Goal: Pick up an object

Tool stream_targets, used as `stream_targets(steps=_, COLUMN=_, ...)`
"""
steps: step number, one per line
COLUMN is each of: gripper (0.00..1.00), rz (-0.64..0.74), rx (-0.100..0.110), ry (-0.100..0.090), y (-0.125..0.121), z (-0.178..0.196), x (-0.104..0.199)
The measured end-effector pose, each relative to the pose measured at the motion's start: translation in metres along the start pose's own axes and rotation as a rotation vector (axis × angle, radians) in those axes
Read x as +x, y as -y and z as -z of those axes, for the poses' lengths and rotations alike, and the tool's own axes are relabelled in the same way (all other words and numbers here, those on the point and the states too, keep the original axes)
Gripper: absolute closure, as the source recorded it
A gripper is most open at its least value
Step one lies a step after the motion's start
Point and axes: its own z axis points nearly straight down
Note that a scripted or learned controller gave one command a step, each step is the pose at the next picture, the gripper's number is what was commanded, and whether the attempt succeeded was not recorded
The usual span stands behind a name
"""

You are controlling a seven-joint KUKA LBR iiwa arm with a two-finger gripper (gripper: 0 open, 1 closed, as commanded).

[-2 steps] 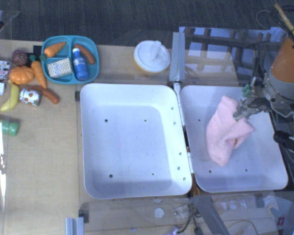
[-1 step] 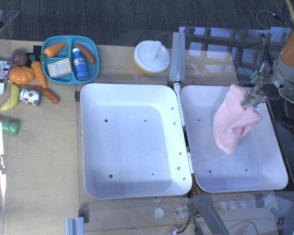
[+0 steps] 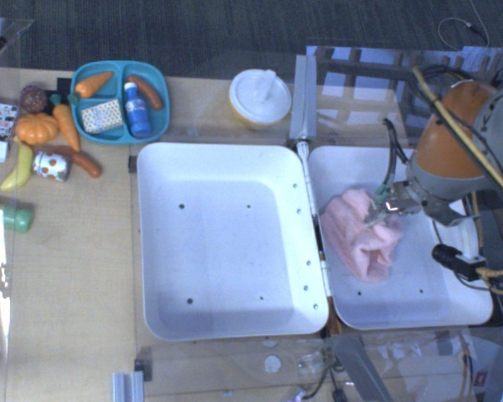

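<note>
Wooden tabletop (image 3: 67,291) at far left carries a scatter of toy food, a banana (image 3: 17,171), a pumpkin (image 3: 37,129) and a can (image 3: 50,166), beside a blue divided plate (image 3: 155,82) holding a carrot (image 3: 94,83) and a small bottle (image 3: 137,110). A lidded cup (image 3: 260,97) stands behind the left bin (image 3: 226,241), whose floor is bare. Across the divider, in the right bin (image 3: 436,291), a crumpled pink cloth (image 3: 360,233) lies against the bin's left side, the only thing there to pick. The arm (image 3: 453,141) reaches in from the right, and its end effector (image 3: 384,210) sits low over the cloth's upper right edge, at or very near the fabric. How far apart its fingers stand cannot be told from this angle, nor whether any cloth lies between them. The risks from here look plain: a pinch this close to the edge could catch only a thin fold that slides free on the lift, and soft fabric may drape or drag over the divider. A descent too deep would press the fingertips onto the bin floor.
</note>
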Motion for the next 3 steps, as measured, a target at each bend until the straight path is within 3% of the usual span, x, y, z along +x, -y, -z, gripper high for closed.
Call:
stream_targets(steps=1, gripper=0.00, rz=0.072, rx=-0.021, ry=0.009, y=-0.048, z=-0.023, x=0.006)
stream_targets(steps=2, gripper=1.00, rz=0.073, rx=-0.027, ry=0.011, y=-0.050, z=-0.011, x=0.006)
stream_targets(steps=3, gripper=1.00, rz=-0.102, rx=-0.004, ry=0.002, y=-0.099, z=0.067, x=0.043)
